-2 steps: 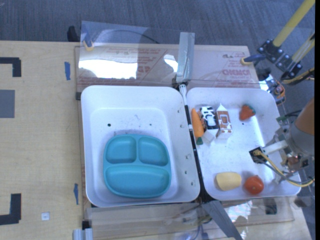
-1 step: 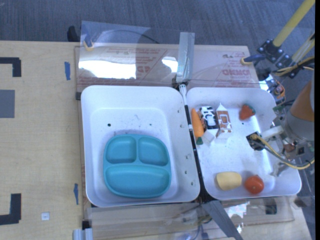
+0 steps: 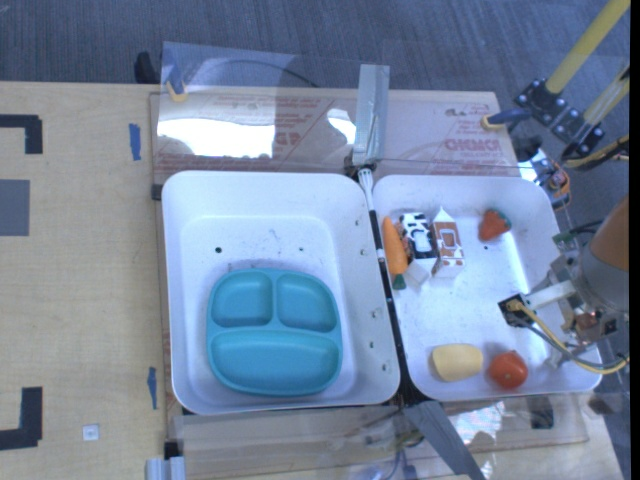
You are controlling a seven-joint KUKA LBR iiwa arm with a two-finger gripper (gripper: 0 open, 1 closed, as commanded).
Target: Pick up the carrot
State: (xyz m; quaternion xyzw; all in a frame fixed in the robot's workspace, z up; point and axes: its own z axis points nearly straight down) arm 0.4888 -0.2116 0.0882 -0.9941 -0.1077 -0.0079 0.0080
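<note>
Currently the carrot (image 3: pixel 394 247) lies along the right bin's (image 3: pixel 437 392) left wall, at nine o'clock from two small cartons (image 3: pixel 432 241). A strawberry (image 3: pixel 493 224) sits at two o'clock. The gripper (image 3: pixel 560 323) hovers at four o'clock; its state I cannot tell

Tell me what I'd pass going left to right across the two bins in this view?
Teal tray → carrot → small cartons → yellow lump → tomato, with the strawberry about level with it farther back → end effector.
</note>
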